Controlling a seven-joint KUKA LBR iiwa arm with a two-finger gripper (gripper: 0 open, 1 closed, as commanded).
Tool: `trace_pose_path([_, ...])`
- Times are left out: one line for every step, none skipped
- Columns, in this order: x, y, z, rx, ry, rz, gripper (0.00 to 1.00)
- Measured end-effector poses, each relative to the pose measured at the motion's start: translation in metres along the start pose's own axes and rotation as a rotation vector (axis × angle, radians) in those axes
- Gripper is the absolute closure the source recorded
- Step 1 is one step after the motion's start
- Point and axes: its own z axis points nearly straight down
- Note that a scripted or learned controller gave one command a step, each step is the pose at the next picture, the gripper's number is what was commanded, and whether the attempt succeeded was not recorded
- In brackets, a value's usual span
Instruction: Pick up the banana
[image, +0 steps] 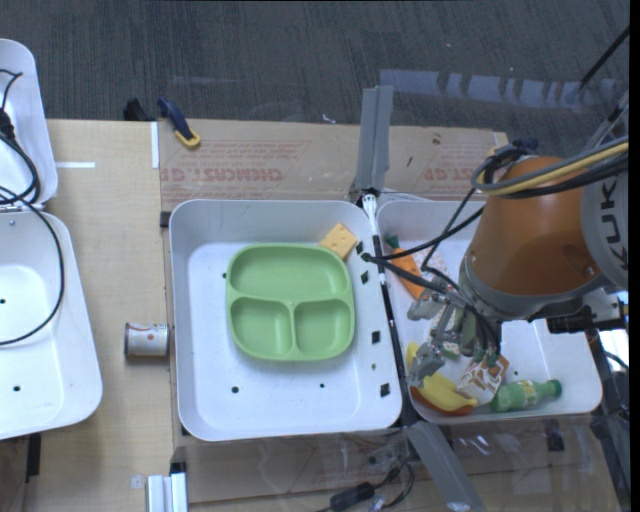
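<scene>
Banana (443, 388) lies left-right, tilted; gripper (455, 350) above it, grip state can't tell.

banana (440, 386): yellow, right under the gripper (455, 345)
bottle (525, 394): green, off to the gripper's right
plate (291, 302): pale green, three sections, left of the gripper
bins (200, 330): plain white
arm (535, 235): grey with orange band
worktop (110, 260): light tan wood

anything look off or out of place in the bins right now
Mostly tidy. The green divided plate lies flat in the left bin, with a yellow sponge-like block perched tilted at its upper right rim. In the right bin the banana, a green bottle and an orange item are crowded under the gripper.
</scene>
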Motion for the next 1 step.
trace_pose_path([-0.0079, -0.0305, -0.0002, 0.0, 0.0, -0.184, 0.0])
